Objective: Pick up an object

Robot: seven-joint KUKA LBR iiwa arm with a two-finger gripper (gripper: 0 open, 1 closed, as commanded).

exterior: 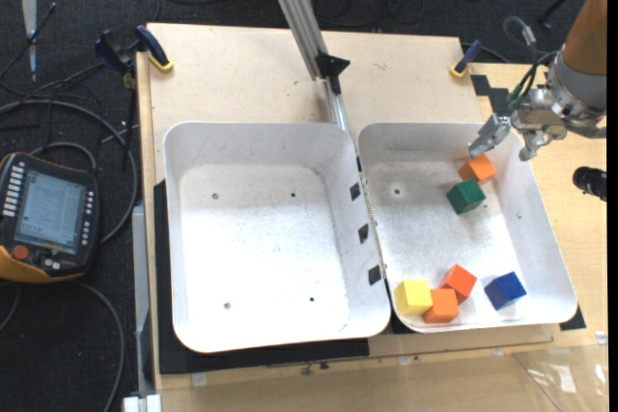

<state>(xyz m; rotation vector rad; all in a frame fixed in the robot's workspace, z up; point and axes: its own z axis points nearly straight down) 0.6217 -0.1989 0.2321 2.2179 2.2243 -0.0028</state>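
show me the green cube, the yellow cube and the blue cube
green cube [466, 197], camera view, its top face
yellow cube [413, 294], camera view, its top face
blue cube [504, 288], camera view, its top face

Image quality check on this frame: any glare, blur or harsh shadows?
Camera view: even, soft lighting; the blocks, like the green block, cast only faint shadows; the white right bin is bright but keeps its speckle detail; the tool looks slightly soft; clear plastic glints at the bottom right corner.
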